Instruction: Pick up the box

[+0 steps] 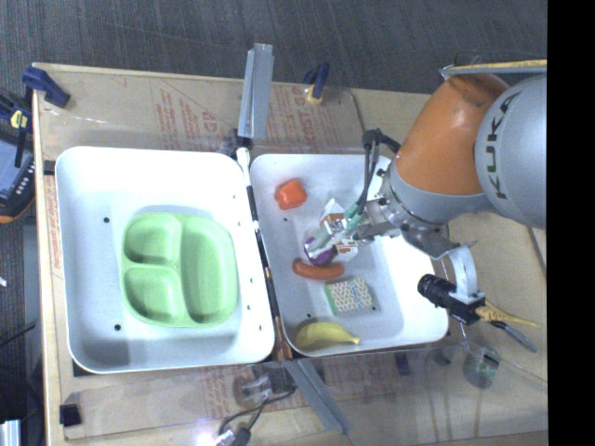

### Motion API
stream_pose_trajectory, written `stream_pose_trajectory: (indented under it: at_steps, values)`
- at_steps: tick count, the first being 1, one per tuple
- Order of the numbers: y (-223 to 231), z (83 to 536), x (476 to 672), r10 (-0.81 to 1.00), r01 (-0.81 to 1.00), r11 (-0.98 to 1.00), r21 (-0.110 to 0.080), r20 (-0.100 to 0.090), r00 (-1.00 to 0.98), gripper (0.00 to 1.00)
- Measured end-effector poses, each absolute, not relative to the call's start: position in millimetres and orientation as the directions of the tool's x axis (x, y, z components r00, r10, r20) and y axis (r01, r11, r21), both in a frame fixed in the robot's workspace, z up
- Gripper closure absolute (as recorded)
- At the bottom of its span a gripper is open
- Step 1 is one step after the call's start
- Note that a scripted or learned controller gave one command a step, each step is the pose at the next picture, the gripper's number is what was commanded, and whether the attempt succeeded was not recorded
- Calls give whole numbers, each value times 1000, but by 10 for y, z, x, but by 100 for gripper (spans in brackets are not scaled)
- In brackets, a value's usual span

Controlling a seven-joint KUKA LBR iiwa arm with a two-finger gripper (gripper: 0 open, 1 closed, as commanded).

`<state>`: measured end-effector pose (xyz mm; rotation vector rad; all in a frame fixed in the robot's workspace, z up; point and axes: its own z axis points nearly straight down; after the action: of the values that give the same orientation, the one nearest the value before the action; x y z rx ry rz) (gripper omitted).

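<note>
In right bin: gripper low over sausage, jaw state impossible to tell. Box flat on floor just below sausage, untouched, between sausage and banana. Probably off target, needing shift toward box. Pepper well apart.

A dark grey carpeted floor spans the top of the view, from ten o'clock across to two o'clock, its weave faintly ribbed. Below it sits a light plywood bench, printed with thin reddish markings. A blue clamp grips the bench corner at ten o'clock, and another blue clamp sits on the far edge near twelve o'clock. A grey metal bar runs toward twelve o'clock. At nine o'clock a black and orange device lies just beside the bench. Lighting is even, with soft shadows.
</note>
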<state>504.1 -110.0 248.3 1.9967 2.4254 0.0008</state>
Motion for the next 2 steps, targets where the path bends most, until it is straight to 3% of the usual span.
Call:
stream_pose_trajectory:
  at_steps: [1,2]
  values:
    - [-1902,1727,4853,950,950,313,-3,2,-313,0]
    - [-1827,947,4790,971,971,240,4,-2,-240,0]
